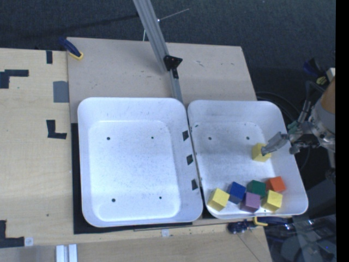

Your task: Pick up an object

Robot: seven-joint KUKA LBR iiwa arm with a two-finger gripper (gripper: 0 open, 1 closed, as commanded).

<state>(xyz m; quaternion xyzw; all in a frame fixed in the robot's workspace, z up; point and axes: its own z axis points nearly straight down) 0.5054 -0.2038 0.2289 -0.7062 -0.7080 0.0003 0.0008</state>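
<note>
A yellow block (259,153) lies in the right part of the right bin (229,113), slightly tilted. My gripper (271,146) reaches in from the right and its tip meets the block's upper right corner. Whether it grips the block cannot be seen from here. Along the bin's front edge sits a cluster of blocks: yellow (218,198), blue (236,191), purple (252,201), green (256,188), orange-red (276,184) and another yellow (273,200).
The left bin (87,113) stands beside the right one, with a raised rim between them. A slanted metal pole (152,29) rises behind the bins. Cables and arm hardware (316,127) crowd the right edge.
</note>
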